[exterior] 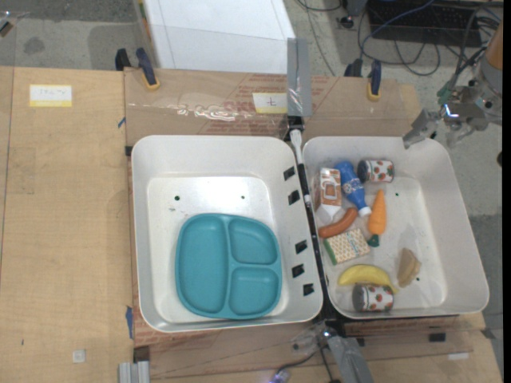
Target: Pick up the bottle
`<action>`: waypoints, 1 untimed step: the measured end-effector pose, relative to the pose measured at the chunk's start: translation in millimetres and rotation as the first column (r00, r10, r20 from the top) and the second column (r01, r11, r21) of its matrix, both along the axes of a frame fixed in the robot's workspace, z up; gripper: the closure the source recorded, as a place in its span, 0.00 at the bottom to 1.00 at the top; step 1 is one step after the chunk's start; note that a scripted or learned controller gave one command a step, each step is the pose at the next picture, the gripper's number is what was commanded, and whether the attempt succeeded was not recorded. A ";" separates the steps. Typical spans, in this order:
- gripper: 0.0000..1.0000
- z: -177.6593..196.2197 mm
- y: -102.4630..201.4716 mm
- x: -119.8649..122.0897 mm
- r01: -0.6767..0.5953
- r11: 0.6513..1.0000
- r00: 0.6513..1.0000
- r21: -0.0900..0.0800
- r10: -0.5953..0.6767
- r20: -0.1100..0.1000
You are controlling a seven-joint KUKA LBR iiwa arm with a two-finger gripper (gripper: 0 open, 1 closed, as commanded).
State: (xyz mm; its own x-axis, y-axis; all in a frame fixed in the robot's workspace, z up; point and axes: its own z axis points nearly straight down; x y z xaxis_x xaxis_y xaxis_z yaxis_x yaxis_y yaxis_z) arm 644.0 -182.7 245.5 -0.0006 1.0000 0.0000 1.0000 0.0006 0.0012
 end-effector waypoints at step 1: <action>0.00 -39.5 64.9 14.8 -0.075 0.997 0.997 0.001 0.075 -0.001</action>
